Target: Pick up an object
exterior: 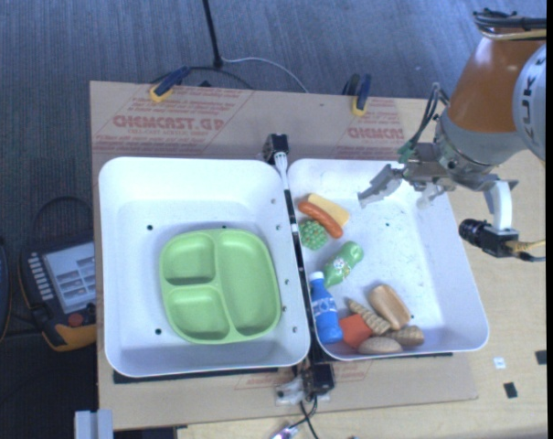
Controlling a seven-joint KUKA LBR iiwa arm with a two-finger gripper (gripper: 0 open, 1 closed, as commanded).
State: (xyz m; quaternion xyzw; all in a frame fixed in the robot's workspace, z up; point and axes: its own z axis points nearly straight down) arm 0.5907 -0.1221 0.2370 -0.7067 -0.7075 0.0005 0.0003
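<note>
Over the far end of the right bin (459, 286) my gripper (402, 188) hangs, fingers spread and holding nothing. I judge the hot dog (324, 211) the best target: it lies nearest, fairly apart, so I'd drop straight down astride it. That bin's near-left holds a blue bottle (324, 310) and bread roll (389, 305) crowded together. The left bin (130, 190) holds a green divided plate (221, 283).

My arm (495, 80) is grey with an orange band; thin cables trail past my metal gripper (406, 188).
</note>
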